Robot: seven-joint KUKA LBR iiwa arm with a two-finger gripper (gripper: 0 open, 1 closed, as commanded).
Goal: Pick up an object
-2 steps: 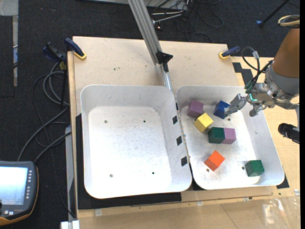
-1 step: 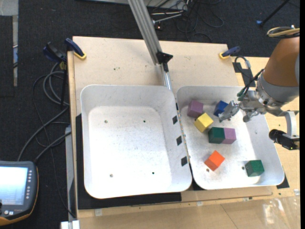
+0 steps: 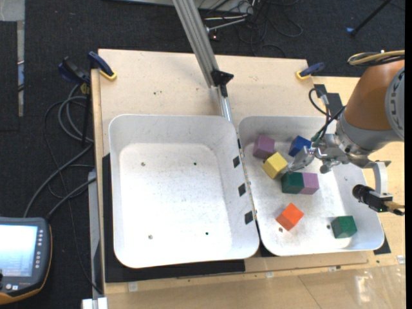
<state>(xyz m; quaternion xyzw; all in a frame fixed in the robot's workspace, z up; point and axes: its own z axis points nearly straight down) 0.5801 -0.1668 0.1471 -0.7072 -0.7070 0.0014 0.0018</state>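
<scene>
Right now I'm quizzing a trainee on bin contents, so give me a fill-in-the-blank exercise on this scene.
1. All the small blocks lie in the ____ shallow white bin.
2. The orange cube lies apart from the others, nearer the bin's ____ edge.
3. The yellow cube lies just below the ____ cube.

Missing: right; front; purple

A pale wooden bench top (image 3: pixel 167 76) is sitting on dark carpeted floor (image 3: pixel 51 18); blue-and-yellow clamps (image 3: pixel 100 65) are gripping its far corners; cables (image 3: pixel 67 127) are trailing at left; a screen pendant (image 3: pixel 22 256) is glowing lower left; a metal rail (image 3: pixel 193 31) is slanting overhead.
</scene>
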